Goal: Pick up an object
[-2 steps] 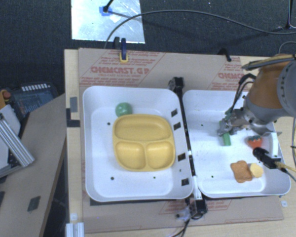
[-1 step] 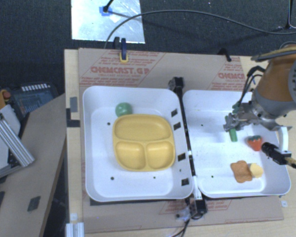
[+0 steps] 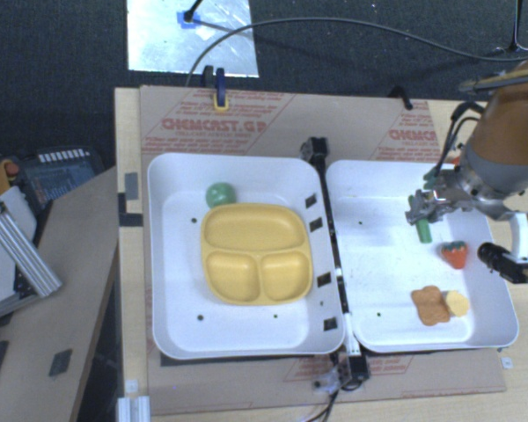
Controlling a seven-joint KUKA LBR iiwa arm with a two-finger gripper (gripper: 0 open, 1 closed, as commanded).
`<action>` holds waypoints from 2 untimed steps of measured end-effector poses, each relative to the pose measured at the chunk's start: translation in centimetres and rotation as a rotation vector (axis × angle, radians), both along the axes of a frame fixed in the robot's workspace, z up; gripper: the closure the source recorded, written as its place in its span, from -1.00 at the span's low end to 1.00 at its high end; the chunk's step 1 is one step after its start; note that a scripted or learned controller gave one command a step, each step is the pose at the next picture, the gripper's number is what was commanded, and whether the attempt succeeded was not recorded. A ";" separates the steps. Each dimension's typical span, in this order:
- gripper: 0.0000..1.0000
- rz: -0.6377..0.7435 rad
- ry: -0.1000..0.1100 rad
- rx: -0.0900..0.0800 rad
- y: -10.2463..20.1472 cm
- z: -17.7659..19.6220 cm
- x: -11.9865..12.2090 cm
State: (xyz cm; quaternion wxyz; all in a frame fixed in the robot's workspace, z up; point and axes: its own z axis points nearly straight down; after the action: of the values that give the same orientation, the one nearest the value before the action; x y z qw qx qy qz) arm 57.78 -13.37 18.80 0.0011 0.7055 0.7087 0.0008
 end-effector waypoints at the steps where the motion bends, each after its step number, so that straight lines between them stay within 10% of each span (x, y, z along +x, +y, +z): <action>1: 1.00 0.001 -0.001 0.000 0.0 3.7 0.1; 2: 1.00 0.004 0.002 0.002 5.2 3.8 -0.1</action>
State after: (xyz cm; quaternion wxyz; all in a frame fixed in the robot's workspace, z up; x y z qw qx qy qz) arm 57.66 -8.15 22.61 -0.0001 0.7040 0.7102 0.0009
